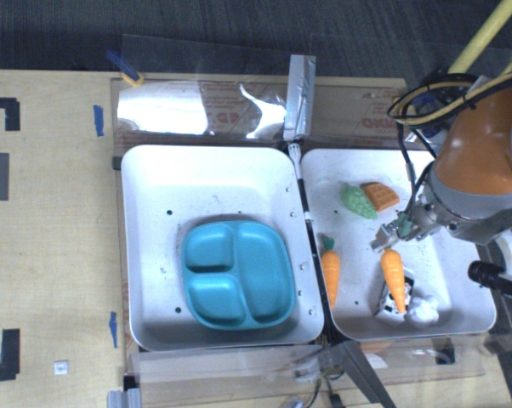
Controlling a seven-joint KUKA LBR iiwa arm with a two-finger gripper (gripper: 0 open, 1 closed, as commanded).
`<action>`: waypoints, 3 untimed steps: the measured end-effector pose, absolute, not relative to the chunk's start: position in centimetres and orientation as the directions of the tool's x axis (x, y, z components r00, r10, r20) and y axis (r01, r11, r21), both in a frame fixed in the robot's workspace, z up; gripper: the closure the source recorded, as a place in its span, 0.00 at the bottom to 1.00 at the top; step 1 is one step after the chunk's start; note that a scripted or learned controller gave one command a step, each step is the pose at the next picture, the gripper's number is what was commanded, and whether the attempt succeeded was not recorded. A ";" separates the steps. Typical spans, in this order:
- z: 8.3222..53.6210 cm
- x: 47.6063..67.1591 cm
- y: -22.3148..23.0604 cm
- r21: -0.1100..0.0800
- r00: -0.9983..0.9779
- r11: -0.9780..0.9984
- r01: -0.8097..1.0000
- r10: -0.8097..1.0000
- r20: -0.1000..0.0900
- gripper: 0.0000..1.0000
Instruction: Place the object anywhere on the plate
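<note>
Right bin [469, 308] — carrot [395, 280] just below claw [401, 232], grip state unclear.

The arm [481, 155] is cut off by the picture's right edge, so only its orange band and grey wrist show, and the gripper [402, 228] beneath it is too small and cluttered to tell how its fingers stand. The arm also covers the right bin's [349, 317] far right corner and part of its right rim. At the foot of the carrot [395, 280] in that bin lies a small black-and-white thing [413, 306] too indistinct to identify, and the yellow pole [486, 31] at top right runs out of the picture.
</note>
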State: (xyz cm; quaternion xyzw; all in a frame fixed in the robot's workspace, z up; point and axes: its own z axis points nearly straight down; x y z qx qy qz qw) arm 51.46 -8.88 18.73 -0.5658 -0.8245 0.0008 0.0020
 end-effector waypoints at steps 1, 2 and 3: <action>20.0 50.7 0.2 -0.006 -0.383 0.383 0.924 0.924 0.004 1.00; 22.7 47.9 10.6 -0.004 -0.567 0.567 0.824 0.824 0.002 1.00; 22.6 47.9 10.4 -0.005 -0.564 0.564 0.826 0.826 0.001 0.00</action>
